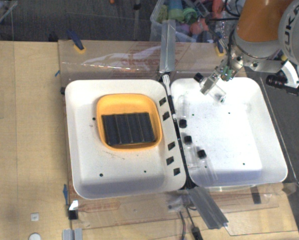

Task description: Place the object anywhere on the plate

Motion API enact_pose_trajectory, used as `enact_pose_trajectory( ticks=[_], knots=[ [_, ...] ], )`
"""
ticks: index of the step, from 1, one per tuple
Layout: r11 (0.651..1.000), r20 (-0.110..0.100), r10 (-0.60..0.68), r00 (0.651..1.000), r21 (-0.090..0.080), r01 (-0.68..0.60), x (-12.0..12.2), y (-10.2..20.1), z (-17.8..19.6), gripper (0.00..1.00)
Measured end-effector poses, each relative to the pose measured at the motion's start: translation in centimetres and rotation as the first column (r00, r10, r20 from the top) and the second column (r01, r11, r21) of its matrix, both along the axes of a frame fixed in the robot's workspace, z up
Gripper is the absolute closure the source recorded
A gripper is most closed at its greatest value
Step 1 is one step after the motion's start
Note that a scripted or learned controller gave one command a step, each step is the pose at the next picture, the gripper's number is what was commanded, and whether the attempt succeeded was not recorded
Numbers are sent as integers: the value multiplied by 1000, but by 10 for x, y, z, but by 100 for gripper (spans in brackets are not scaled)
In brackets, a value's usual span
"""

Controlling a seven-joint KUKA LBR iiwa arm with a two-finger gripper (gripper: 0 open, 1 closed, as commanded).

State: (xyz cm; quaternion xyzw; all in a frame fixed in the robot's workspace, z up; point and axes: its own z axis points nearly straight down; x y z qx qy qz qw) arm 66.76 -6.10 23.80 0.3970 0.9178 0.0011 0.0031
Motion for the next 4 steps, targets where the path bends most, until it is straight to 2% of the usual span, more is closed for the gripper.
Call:
enact_pose_trajectory(
  ticks=[1,2,3,4],
  knots=[
    [989,1,150,989,-2,-150,-5,-44,44,100],
    [991,1,137,991,-2,-137,-7,-87,116,100],
    [927,1,376,927,-6,-376,-11,-164,158,100],
    [797,1,604,797,-8,-604,-6,-160,199,100]
  ],
)
